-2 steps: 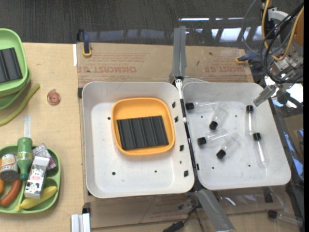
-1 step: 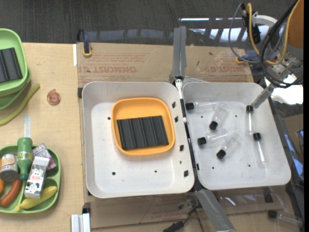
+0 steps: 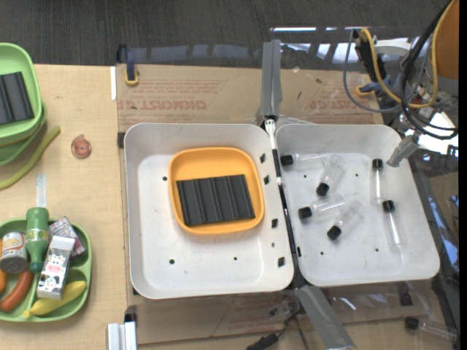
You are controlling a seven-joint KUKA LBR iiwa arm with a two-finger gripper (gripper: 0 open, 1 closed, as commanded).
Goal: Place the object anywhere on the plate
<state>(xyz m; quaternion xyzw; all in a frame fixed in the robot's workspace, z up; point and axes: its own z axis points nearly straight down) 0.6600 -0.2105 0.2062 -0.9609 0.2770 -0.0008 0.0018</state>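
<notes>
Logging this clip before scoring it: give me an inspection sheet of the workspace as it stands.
Surface: two white bins, left bin and right bin, side by side on cardboard.
Job's things: orange plate in the left bin, carrying a dark ribbed insert; clear tubes with black caps scattered in the right bin.
Clutter: green tray of toy food and green plates at far left.
Hand: hand over the right bin's upper right edge, nothing seen between its fingers.
Cables: yellow and black loops at upper right.
Surroundings: dark carpet.
</notes>
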